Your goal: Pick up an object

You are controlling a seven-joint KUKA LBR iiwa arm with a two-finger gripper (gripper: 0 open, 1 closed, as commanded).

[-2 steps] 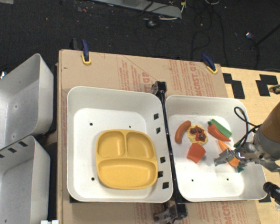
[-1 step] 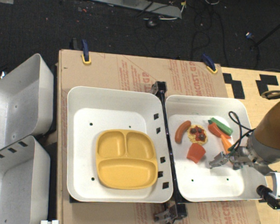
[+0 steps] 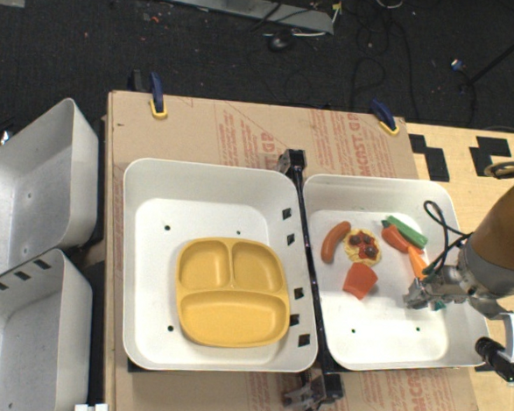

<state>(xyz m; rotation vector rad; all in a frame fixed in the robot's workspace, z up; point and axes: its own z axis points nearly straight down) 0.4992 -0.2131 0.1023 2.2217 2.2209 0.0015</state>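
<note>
Pincer (image 3: pixel 426 295) low in right bin (image 3: pixel 388 346), grip state unreadable; sausage (image 3: pixel 334 241), red block (image 3: pixel 360 280) unlifted, pick pending.

Bare white floor lies open across the lower half of the right-hand shallow white bin (image 3: pixel 378 354). Its upper middle is crowded: a red-brown sausage (image 3: pixel 334 240), small round pizza (image 3: pixel 362 247), red block (image 3: pixel 360 280), green piece (image 3: pixel 404 229) and orange carrot (image 3: pixel 396 240).

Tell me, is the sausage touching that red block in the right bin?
Apart. The camera view shows bare white bin floor between the sausage and the red block; the little pizza lies between them, higher up.
</note>
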